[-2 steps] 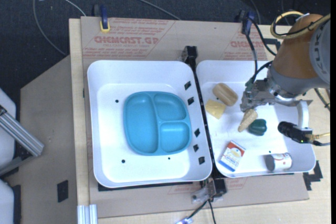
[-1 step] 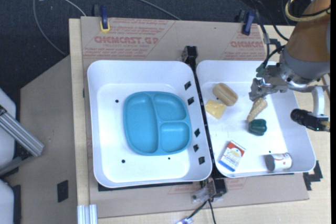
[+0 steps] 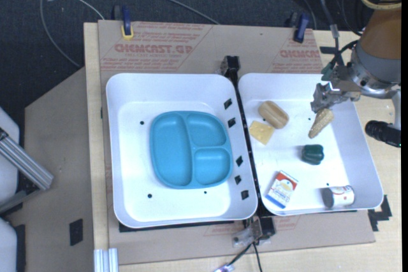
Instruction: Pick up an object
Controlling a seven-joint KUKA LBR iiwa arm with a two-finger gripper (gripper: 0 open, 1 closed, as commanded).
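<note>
My end effector (image 3: 326,105) hangs over the far right part of the right bin (image 3: 363,156), its fingers narrowed on the top end of a tan, elongated bread-like piece (image 3: 320,123), which slants down from them toward the bin floor; I cannot tell whether its lower end touches the floor. Left of it lie a brown bread roll (image 3: 274,114) and, just beside that, a pale yellow wedge (image 3: 261,132). A dark green object (image 3: 312,154) sits below the tan piece, with a small red and white carton (image 3: 282,188) and a white cylinder (image 3: 339,196) nearer the front rim. The left bin (image 3: 127,137) holds a blue divided plate (image 3: 190,149).
</note>
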